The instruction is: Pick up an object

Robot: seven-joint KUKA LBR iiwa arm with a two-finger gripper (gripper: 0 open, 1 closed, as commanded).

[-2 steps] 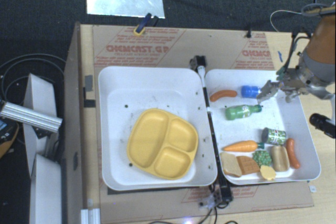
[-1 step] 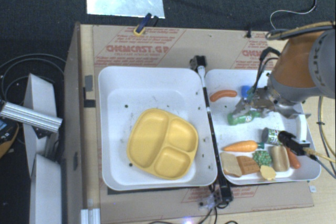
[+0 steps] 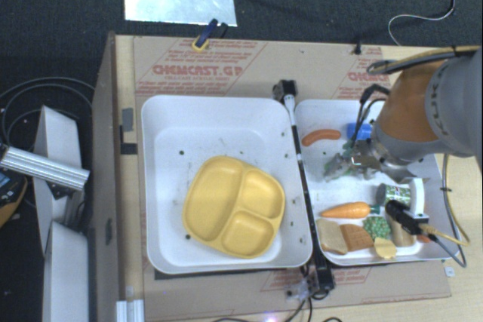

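- Grey and orange, my arm point(image 3: 430, 113) hangs my pincer point(image 3: 349, 162) low in the right bin point(image 3: 317, 117); I cannot tell its grip.
- One sausage point(image 3: 321, 136) lies just beside it, one carrot point(image 3: 347, 210) near.
- One yellow tray point(image 3: 234, 205) fills the left bin point(image 3: 166, 162).
- Cardboard covers the counter point(image 3: 204, 68); dark carpet point(image 3: 60, 4) lies beyond.
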